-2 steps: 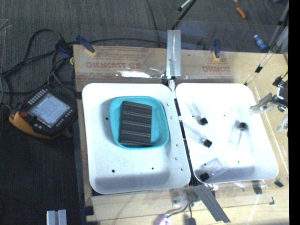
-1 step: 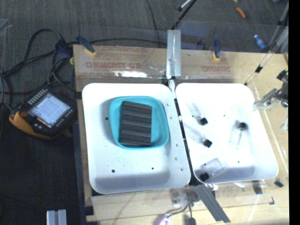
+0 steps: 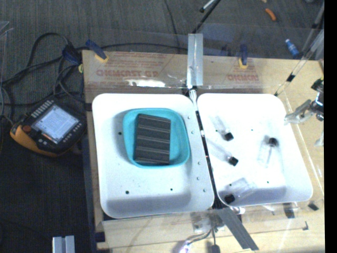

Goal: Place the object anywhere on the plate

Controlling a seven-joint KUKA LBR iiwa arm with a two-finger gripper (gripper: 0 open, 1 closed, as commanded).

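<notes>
A teal square plate [image 3: 182,141] sits in the left white bin [image 3: 142,196], toward its back. A dark grey ribbed block [image 3: 152,138] lies flat on the plate, roughly centred, its long side running front to back. Nothing is touching the block.
The right white bin [image 3: 287,186] holds several small clear tubes with black caps, among them one at the middle [image 3: 232,160], one on the right [image 3: 271,141] and one at the front left [image 3: 230,198]. A metal post [image 3: 195,62] stands behind the seam between the bins. A pendant [image 3: 50,126] lies left of the bench.
</notes>
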